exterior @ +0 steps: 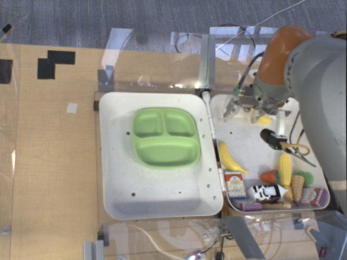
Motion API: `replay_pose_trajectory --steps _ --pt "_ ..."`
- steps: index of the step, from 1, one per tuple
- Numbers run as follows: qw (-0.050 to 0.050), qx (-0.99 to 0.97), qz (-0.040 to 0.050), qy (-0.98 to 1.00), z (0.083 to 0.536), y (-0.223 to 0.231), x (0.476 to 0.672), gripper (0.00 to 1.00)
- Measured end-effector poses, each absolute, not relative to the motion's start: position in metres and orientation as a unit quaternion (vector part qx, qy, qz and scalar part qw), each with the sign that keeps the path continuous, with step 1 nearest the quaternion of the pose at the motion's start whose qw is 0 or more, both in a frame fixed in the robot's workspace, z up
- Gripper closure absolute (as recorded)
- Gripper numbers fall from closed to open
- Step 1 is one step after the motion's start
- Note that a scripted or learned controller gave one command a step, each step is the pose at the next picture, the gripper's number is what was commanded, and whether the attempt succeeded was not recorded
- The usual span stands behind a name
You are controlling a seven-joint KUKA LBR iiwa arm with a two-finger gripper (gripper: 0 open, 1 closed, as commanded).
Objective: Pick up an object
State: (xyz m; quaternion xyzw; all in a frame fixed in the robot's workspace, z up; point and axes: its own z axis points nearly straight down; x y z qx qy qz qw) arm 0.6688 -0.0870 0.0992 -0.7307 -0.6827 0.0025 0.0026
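The right bin [238, 137] holds several toys. A banana [230, 158] lies near its left wall. A corn cob [284, 168], a red vegetable [268, 176] and an ice-cream cone [297, 187] are at the front right. A red-and-white box [235, 184], a black-and-white cow [268, 192] and a purple piece [250, 205] line the front. My gripper [241, 112] hangs over the bin's back part, open, with nothing between its fingers. A small yellow piece [264, 119] lies just to its right.
The left bin [116, 161] holds a green divided plate [165, 137]. A green toy [308, 176] and a pink pack [317, 196] sit in the right bin's front right corner. The bare white floor between the banana and the gripper is free.
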Motion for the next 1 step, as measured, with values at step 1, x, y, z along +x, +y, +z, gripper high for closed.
replay_pose_trajectory --steps 1 --pt "-0.004 -0.703 -0.0043 -0.711 0.0901 -0.103 0.6166 0.0"
